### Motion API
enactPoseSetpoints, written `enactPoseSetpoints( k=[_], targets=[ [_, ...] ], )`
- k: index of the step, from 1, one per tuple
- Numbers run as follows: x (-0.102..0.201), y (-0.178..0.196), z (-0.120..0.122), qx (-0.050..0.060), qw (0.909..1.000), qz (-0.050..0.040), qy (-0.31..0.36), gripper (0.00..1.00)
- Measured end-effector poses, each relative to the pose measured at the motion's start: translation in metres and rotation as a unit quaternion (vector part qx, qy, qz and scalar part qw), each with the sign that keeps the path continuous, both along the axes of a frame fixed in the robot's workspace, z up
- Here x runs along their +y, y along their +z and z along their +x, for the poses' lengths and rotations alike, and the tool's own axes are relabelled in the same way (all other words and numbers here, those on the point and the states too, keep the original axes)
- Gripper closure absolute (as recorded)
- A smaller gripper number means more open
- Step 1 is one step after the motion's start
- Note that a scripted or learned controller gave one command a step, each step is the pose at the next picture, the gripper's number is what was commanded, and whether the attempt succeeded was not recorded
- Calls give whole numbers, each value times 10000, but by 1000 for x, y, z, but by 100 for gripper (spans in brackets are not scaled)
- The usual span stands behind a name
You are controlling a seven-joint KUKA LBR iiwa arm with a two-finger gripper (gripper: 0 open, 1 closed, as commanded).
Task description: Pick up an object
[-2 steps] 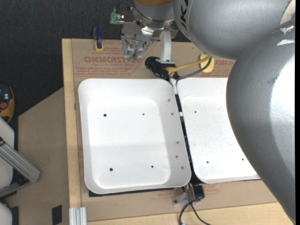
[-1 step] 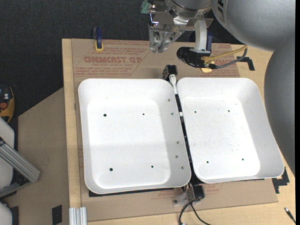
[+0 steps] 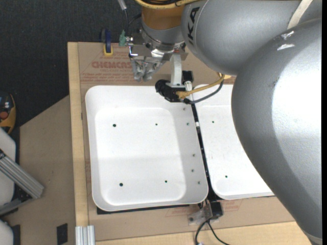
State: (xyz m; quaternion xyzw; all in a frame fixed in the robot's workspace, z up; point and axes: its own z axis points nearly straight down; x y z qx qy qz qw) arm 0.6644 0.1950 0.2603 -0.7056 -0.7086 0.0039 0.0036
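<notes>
Here, the broad grey metal arm (image 3: 265,86) with its orange band fills the right, above the shallow white plastic left bin (image 3: 140,147) below the jaws. The small silver two-finger gripper (image 3: 143,74) hangs over cardboard; whether its jaws are spread cannot be told, nor any object to pick.

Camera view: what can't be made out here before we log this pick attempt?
- Right bin: most of its floor is hidden behind the grey arm, so its contents are unknown.
- Gripper: small and cluttered at the far rim of the left bin; finger state and any held object unreadable.
- Printed text on the bench board: partly covered by the gripper.
- Small blue and yellow item: too small to identify.
</notes>
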Motion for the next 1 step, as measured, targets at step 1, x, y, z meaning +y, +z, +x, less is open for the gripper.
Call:
enactPoseSetpoints(
  k=[1],
  targets=[
    [-27, 54, 3, -87, 10000, 8, -31, 100]
  ],
)
